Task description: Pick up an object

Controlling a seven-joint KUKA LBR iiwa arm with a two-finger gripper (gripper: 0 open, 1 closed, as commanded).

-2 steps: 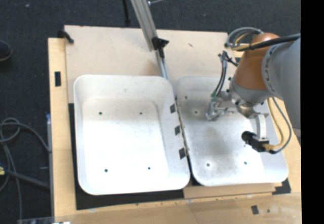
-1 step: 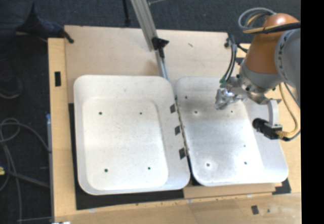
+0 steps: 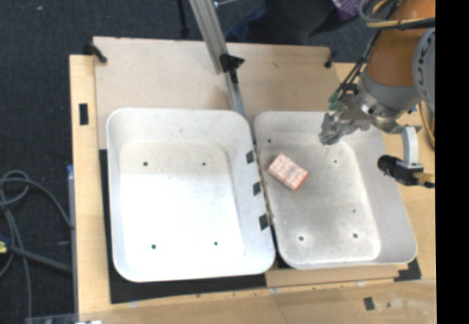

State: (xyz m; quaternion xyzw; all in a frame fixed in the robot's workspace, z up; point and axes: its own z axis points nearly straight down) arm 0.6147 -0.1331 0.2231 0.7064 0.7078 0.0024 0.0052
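Pink patterned box, print unreadable, in right bin; gripper at its 2 o'clock, grip indiscernible.

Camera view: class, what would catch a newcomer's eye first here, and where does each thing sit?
A small pink box lies alone in the right white bin, near its left wall. Above that bin's upper part hangs the gripper of the grey arm with its orange band, apart from the box. The left white bin lies beside it.

Even, diffuse overhead light; both white bins render bright with faint speckle and no hard glare. Shadows are soft, darkest under the bin edges. Slight overall softness; the surrounding dark floor is underexposed.
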